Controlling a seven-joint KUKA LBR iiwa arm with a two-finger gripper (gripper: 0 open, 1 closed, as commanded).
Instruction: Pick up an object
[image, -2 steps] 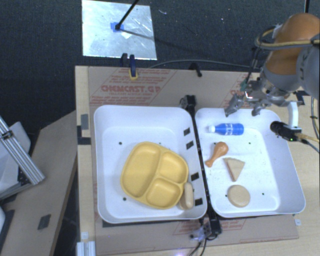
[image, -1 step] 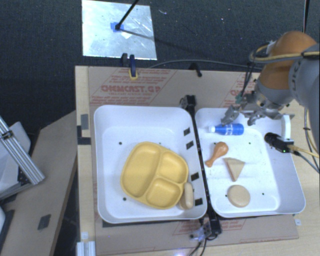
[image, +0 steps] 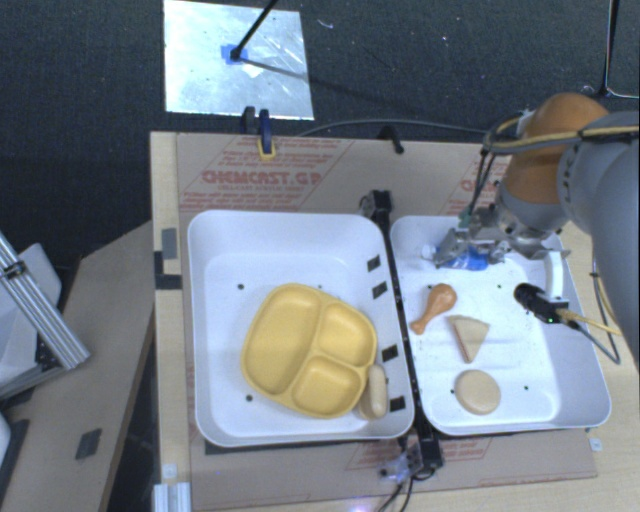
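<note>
Across the desk (image: 300, 170) I see two white bins; my gripper (image: 470, 250) hangs over a blue object (image: 474, 260) at the right bin's (image: 580, 390) upper edge, grip unclear. Dark carpet (image: 80, 100) beyond.

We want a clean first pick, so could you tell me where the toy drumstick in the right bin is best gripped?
Grip the drumstick across its thin handle end, coming straight down from above. It lies flat and slanted, bulb up-right, with bare floor on both sides of the handle; the wedge lies close on the right.
</note>
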